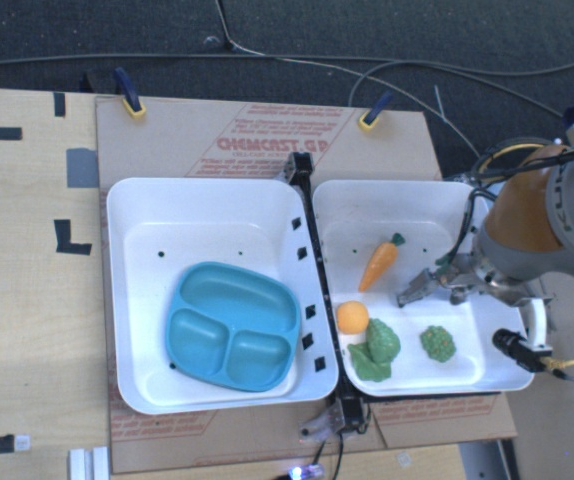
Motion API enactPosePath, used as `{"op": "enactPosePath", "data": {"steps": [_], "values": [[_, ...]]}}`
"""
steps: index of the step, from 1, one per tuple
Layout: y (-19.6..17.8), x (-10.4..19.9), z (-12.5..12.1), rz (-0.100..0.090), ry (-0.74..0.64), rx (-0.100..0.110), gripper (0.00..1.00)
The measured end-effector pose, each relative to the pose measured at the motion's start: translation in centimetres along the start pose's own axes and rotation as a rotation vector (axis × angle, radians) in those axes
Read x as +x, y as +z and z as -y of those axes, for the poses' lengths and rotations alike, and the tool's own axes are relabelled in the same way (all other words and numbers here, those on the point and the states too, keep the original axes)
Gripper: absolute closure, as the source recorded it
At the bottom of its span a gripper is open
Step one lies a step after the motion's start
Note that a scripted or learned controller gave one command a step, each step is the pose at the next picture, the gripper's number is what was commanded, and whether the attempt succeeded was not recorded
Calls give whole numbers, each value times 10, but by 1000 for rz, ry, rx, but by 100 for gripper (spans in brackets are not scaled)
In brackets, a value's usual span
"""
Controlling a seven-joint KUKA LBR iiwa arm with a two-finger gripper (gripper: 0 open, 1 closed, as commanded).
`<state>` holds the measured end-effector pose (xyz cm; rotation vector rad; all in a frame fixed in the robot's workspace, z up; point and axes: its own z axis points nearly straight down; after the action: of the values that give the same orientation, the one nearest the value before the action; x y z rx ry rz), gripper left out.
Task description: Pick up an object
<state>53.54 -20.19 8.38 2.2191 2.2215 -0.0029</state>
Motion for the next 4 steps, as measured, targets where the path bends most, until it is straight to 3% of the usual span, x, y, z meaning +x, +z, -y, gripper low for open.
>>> {"op": "enactPosePath", "data": {"steps": [1, 3, 4], "values": [[-12, 0, -1, 2, 0, -5, 100], [-137, -7, -6, 0, -1, -6, 100], [-143, -7, -6, -2, 0, -1, 100]]}}
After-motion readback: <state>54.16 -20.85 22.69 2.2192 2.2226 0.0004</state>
